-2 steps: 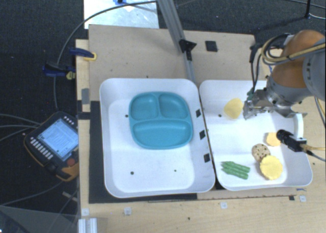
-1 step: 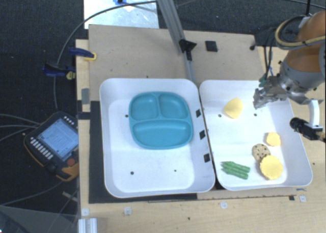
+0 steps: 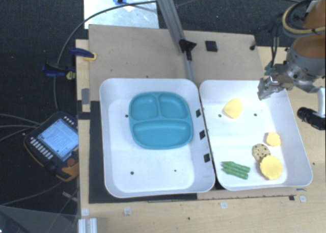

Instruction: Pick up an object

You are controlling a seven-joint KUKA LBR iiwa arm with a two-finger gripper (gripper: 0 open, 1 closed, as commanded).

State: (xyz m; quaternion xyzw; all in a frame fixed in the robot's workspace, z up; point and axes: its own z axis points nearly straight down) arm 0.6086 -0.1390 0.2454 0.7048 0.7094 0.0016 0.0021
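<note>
Far left of the claw (image 3: 267, 88), a handheld controller (image 3: 53, 145) shows a lit screen, its text unreadable. Nearer, a blue divided plate (image 3: 160, 121) lies in the left bin (image 3: 118, 176). In the right bin (image 3: 295, 173), a yellow piece (image 3: 233, 108) sits just below-left of the claw; green beans (image 3: 235, 169), a cookie (image 3: 260, 151) and two more yellow pieces (image 3: 271, 167) lie well below. Whether the claw is open, I cannot tell.

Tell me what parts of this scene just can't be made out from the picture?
- Gripper: small and blurred in the camera view; whether it is open or shut cannot be told.
- Arm: cut off by the right edge.
- Cookie: too small to confirm; the yellow piece beside it may overlap its edge.
- Handheld screen: text too small to read.
</note>
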